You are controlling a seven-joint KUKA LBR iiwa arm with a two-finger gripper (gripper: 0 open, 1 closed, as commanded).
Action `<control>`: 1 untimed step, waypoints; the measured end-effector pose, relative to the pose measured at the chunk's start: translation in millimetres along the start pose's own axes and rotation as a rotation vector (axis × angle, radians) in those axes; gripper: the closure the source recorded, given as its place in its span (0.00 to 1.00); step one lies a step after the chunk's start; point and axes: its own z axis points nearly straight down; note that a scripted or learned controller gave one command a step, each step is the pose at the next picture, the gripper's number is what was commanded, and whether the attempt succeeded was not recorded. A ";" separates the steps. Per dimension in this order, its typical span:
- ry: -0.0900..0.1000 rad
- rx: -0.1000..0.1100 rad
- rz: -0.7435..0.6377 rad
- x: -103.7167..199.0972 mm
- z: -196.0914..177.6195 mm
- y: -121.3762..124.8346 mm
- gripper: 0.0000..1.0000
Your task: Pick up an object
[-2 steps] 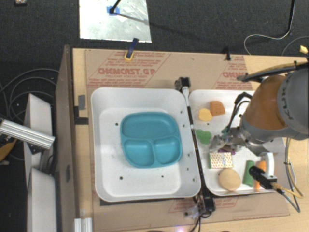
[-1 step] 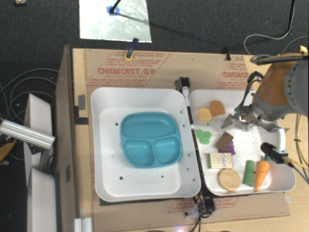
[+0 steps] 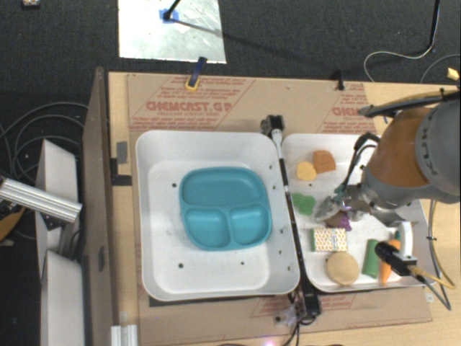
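Camera view sets the gripper (image 3: 337, 209) low in the right bin (image 3: 299, 265) among the toys for a pick, its grip state unreadable.

Small objects lie scattered in the right bin (image 3: 414, 215): an orange piece (image 3: 324, 161) touching a yellow piece (image 3: 307, 171) near the far edge, and a green piece (image 3: 304, 204) below them by the left wall. Toward the near edge sit a patterned block (image 3: 330, 239), a round tan piece (image 3: 342, 268), a green stick (image 3: 371, 258) and an orange carrot-like piece (image 3: 387, 267).
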 end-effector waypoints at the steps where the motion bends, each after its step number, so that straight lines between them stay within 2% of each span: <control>1: -0.002 -0.007 -0.001 -1.7 -11.4 3.5 1.00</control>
